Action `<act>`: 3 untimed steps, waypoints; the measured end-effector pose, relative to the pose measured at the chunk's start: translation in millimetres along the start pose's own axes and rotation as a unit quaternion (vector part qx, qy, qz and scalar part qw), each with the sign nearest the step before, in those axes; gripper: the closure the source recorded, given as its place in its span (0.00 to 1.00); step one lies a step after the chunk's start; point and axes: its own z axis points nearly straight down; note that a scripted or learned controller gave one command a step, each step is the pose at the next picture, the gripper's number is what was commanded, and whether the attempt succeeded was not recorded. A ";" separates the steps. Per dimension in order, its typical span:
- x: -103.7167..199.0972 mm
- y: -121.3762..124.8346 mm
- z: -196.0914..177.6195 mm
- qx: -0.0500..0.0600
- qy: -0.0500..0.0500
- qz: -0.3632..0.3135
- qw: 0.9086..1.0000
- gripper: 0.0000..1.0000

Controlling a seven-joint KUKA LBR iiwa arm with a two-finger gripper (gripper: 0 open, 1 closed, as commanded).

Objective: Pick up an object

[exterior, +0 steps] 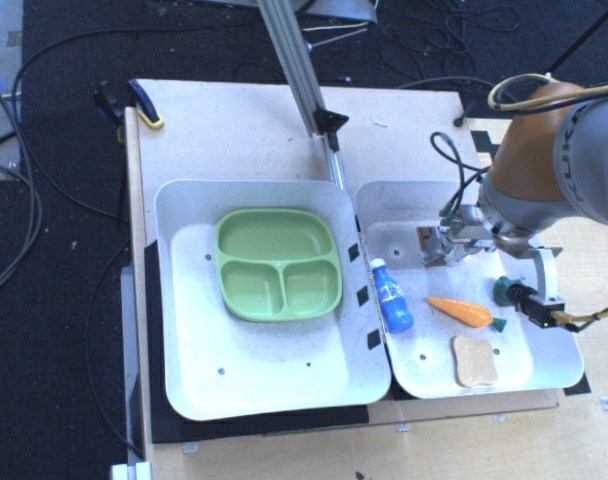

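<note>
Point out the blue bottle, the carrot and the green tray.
bottle (392,298), camera view, on the middle of its blue body.
carrot (460,311), camera view, on the orange body near its middle.
tray (274,239), camera view, on the floor of its large upper compartment.

Grey arm (584,163) with orange band, black cables, metal pincer (436,248).

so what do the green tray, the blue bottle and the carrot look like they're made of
Green tray: probably moulded plastic, matte, one even pale green with three soft-edged compartments.
Blue bottle: likely plastic, translucent blue body with a white cap and a slight sheen.
Carrot: looks like a toy, plastic or rubber, uniform orange with a small green tip; too small to tell which.
</note>
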 end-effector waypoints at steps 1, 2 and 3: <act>2.7 -1.3 -43.4 0.000 0.000 -0.001 1.000 1.00; 2.6 -0.1 -71.6 0.000 0.000 -0.001 1.000 1.00; 57.7 -15.3 -63.1 0.003 0.001 -0.003 1.000 1.00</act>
